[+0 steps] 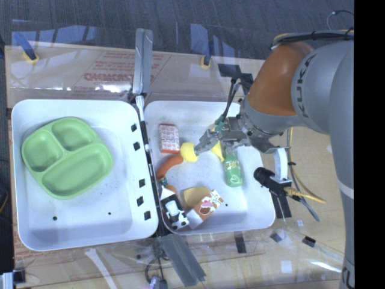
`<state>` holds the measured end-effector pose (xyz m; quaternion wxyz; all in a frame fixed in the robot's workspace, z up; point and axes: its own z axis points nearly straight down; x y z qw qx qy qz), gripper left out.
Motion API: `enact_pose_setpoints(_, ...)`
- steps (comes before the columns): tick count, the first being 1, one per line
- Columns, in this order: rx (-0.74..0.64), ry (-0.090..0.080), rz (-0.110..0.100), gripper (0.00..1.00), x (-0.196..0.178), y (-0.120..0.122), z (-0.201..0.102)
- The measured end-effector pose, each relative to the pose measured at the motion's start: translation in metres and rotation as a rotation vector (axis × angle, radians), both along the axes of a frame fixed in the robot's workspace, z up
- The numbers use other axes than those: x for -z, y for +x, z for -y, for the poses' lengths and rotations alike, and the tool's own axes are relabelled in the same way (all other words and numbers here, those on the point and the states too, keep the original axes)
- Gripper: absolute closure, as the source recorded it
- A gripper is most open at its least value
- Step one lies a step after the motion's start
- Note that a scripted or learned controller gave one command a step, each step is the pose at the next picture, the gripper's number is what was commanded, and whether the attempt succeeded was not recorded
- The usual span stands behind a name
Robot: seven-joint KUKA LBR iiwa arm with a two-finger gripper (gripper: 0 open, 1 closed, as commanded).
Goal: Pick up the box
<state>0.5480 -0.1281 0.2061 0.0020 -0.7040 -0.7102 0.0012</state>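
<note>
Seen from above, the box (pixel 169 138) is a small red and white rectangular carton lying flat in the right bin (pixel 192 110), close to that bin's left wall and toward its far side. Just below the box lies an orange carrot-shaped toy (pixel 168 165), and to its lower right a yellow toy (pixel 189 152). The gripper (pixel 212 138) hangs right of the box, apart from it, fingers spread with nothing between them. A green bottle (pixel 232 169) lies further right.
</note>
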Motion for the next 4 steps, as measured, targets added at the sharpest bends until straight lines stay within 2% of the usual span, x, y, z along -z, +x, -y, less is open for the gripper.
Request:
enact_pose_setpoints(1, 0.045, -0.001, 0.003, 0.00, -0.007, 0.091, 0.031)
enact_pose_setpoints(2, 0.060, 0.000, 0.001, 0.00, 0.012, 0.109, -0.099)
enact_pose_setpoints(3, -0.075, -0.001, 0.001, 0.00, 0.115, 0.108, -0.036)
enact_pose_setpoints(4, -0.079, -0.001, 0.002, 1.00, 0.104, 0.109, -0.037)
